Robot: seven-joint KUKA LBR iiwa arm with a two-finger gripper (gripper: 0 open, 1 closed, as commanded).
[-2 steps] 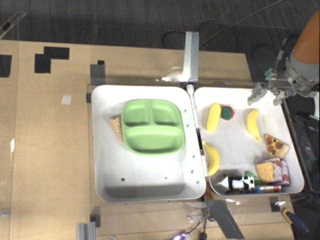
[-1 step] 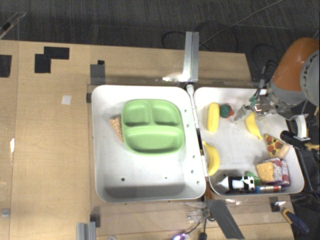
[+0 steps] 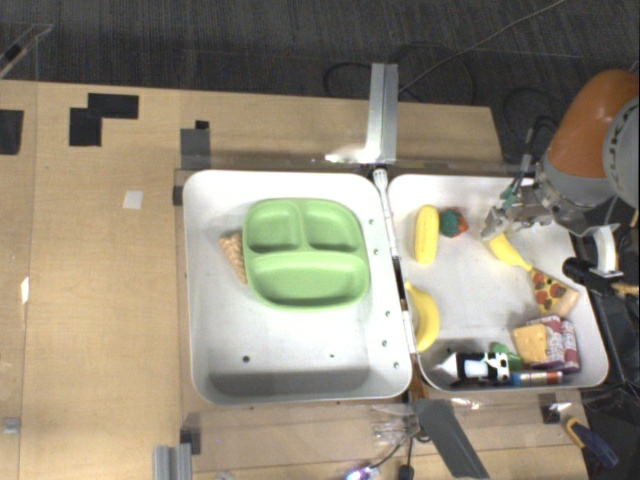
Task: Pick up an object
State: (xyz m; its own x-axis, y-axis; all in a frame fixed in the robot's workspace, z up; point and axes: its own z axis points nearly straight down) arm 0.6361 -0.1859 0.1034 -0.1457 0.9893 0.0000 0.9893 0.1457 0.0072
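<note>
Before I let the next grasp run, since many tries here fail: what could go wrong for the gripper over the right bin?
The gripper sits near the right bin's far wall, so a descent may clip it. The yellow piece just below it is thin and lies at a slant; it may slip out. The pizza slice lies close to that piece and could get nudged.

text: none legible | labels: none legible | numbers: none | signs: none

Yellow banana (image 3: 508, 250) flat (right bin, far side).
</note>
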